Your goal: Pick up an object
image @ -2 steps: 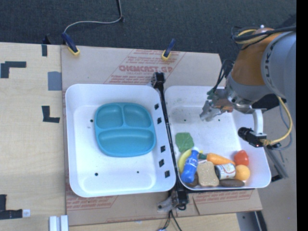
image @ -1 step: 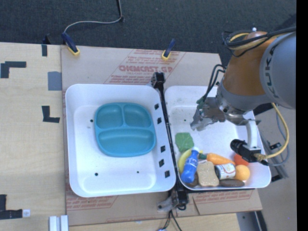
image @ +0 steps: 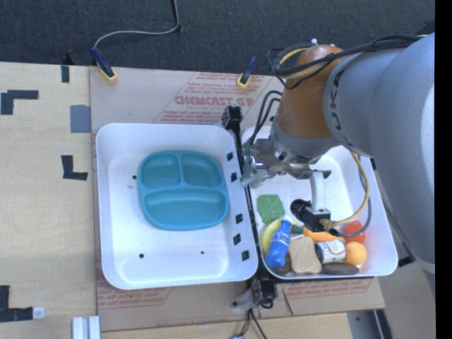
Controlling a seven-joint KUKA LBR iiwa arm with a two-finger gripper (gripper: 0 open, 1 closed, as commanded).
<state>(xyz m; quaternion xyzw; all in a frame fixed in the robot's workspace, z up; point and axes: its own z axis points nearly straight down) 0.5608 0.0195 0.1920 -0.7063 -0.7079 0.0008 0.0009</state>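
Over the right bin (image: 339,179), close to its wall on the side of the neighbouring bin, the gripper (image: 260,167) hangs beneath the wrist. Whether it is spread or closed cannot be told, and no object is seen in its grasp. Candidate objects crowd the bin's near half: a green piece (image: 270,207) nearest the gripper, then a blue bottle (image: 280,244), a bread slice (image: 305,257) and an orange ball (image: 357,253). Recommended target — the green piece, at the heap's edge. Centre above it, descend vertically, and keep clear of the bin wall.
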